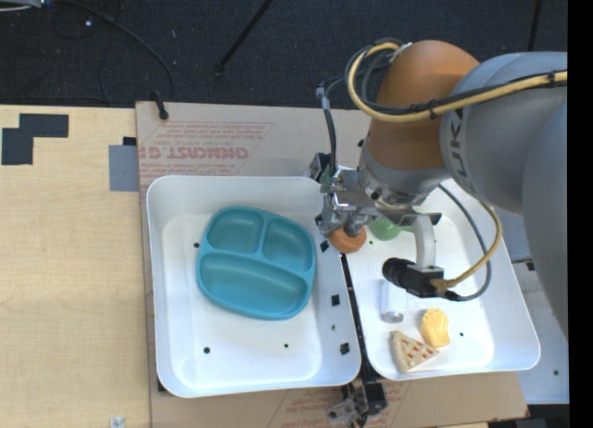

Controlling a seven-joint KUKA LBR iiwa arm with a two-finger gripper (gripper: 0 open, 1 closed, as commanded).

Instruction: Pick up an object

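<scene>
My gripper (346, 229) hangs over the rim between the two bins, at the upper left corner of the right bin (500, 324). A small orange round object (350, 241) sits between its fingertips, over the dividing rim, and the fingers are shut on it. A green object (388, 229) lies just to the right, partly hidden by the wrist. Near the right bin's front edge lie a yellow object (435, 328) and a pale wedge-shaped toy food piece (410, 352). A small clear item (391, 302) lies above them.
A blue divided plate (256, 262) lies in the left bin (176, 324). The arm's grey body and orange band (422, 74) hang over the back of the right bin. A black part on a cable (412, 276) hangs over the right bin's middle.
</scene>
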